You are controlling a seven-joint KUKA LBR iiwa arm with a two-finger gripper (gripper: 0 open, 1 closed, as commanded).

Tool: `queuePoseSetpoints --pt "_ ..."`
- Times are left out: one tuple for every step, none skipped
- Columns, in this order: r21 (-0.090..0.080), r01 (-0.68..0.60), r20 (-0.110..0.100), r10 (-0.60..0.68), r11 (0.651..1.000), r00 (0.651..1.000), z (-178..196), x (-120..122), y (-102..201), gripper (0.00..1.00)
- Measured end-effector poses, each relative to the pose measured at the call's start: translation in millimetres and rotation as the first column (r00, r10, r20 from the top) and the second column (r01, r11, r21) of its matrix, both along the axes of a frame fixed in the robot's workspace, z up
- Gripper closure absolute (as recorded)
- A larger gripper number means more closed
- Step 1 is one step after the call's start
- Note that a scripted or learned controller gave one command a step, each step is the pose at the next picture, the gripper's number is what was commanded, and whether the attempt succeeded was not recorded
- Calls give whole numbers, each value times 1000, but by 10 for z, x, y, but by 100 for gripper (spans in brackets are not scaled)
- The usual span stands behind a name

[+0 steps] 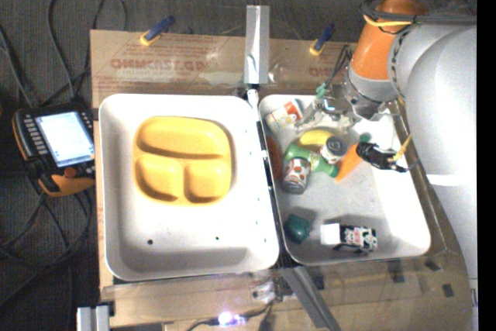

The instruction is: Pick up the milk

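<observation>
While milk (pixel 349 236) sits at right bin (pixel 403 232) near edge, well apart from end effector (pixel 332 106) at far edge; end effector state can't tell; yellow tray (pixel 184 159) in left bin (pixel 116 167).

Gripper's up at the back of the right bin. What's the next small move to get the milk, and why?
Probably swing the gripper toward the near edge of the right bin. The milk carton, white with black cow patches, lies on its side there beside a dark green toy, while the gripper hangs over the cluster at the back, by the banana and carrot.
</observation>
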State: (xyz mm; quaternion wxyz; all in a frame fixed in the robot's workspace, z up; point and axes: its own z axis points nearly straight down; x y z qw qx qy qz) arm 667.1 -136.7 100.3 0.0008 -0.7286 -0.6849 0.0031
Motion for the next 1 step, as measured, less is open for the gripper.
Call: queuePoseSetpoints --pt "-2 -143 5 143 990 990 991 14 -686 0"
